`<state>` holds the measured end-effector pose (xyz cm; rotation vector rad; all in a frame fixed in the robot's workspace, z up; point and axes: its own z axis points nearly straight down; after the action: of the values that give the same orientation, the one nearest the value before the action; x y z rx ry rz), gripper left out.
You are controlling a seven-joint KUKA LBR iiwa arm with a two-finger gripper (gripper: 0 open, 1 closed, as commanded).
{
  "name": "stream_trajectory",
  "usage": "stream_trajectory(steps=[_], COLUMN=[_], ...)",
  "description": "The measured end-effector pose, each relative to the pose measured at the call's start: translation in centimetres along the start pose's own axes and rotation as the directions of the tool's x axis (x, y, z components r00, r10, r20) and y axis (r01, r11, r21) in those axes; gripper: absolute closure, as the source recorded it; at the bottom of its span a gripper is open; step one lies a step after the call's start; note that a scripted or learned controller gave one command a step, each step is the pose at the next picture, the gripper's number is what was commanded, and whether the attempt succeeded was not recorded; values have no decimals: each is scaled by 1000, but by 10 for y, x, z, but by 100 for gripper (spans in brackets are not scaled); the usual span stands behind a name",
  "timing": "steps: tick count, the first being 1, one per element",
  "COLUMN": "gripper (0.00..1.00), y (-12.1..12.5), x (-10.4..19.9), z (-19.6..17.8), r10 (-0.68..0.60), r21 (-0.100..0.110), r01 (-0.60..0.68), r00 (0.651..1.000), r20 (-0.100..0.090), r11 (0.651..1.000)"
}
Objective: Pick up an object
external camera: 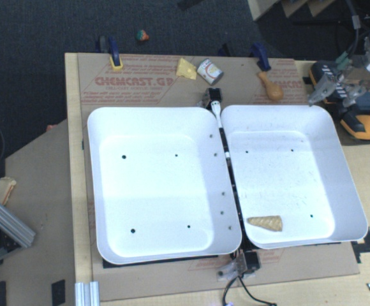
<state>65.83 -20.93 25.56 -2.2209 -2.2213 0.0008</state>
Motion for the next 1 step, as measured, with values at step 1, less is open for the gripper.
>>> stream_trajectory(steps=[1], gripper=[100], y=[1], x=[0], z=[-11], r10=[-1], r21=[-4], r01=[1], r00=[1000], r20=[2], r11=[1000])
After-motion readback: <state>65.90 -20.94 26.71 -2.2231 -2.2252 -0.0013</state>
